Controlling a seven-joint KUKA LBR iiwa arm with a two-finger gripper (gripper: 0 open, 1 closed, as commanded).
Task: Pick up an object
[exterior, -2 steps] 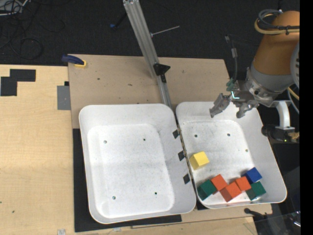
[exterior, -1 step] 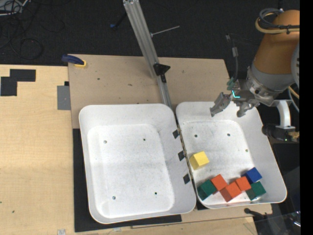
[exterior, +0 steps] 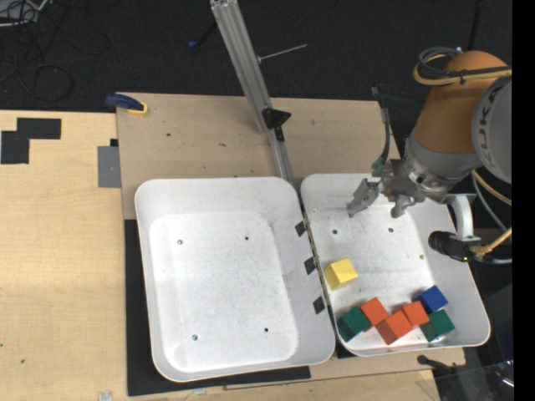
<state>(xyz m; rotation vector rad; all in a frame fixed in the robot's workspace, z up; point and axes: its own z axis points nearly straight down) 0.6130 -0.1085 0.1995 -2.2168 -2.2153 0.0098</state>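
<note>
Nearest the camera, in the right bin (exterior: 468,328), blocks cluster along the front edge: green block (exterior: 354,322), orange block (exterior: 374,310), red block (exterior: 399,322), blue block (exterior: 432,298), dark green block (exterior: 438,325). The yellow block (exterior: 341,272) sits alone, farther back. Beyond it the hand (exterior: 381,197) hovers, fingers spread and holding nothing; the yellow block lies toward the camera and slightly left of it.
</note>
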